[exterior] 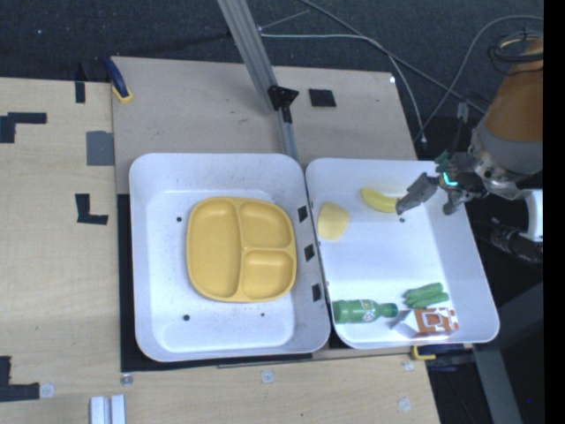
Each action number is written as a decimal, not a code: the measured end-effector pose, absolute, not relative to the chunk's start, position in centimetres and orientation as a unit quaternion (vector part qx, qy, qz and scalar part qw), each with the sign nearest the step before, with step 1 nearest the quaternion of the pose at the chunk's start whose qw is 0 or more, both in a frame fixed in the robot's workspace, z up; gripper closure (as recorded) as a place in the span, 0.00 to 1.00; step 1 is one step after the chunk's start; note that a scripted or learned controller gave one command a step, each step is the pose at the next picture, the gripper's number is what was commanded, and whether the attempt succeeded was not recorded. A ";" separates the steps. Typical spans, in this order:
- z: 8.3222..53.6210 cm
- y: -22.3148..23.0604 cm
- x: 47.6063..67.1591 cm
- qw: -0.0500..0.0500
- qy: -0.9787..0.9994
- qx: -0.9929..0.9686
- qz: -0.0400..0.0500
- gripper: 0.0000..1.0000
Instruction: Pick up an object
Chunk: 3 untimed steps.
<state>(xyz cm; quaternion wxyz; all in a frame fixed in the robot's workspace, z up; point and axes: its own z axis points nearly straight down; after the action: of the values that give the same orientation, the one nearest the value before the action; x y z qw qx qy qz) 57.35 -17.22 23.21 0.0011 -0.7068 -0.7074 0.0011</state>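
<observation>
A carton, a green object and a bottle lie along the right bin's near edge. The gripper hangs spread and holding nothing over the far side, just beside the banana. A yellow tray sits in the left bin.

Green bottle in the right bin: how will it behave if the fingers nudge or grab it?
The green bottle lies on its side on the right bin floor, so a sideways nudge would probably roll it. It looks like smooth, rounded plastic, likely light and a bit slippery between narrow fingers. The white-and-orange carton sits close on its cap side, so a push could bump that.
</observation>
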 end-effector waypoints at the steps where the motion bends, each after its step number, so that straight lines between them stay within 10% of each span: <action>1: 23.3 -17.2 57.4 0.000 -0.708 -0.707 0.001 0.00; 3: 12.3 -16.1 56.7 0.003 -0.708 -0.707 0.002 0.00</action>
<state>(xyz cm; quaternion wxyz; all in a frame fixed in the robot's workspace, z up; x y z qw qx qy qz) 56.66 -16.07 12.30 0.0030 -0.7066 -0.7076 0.0024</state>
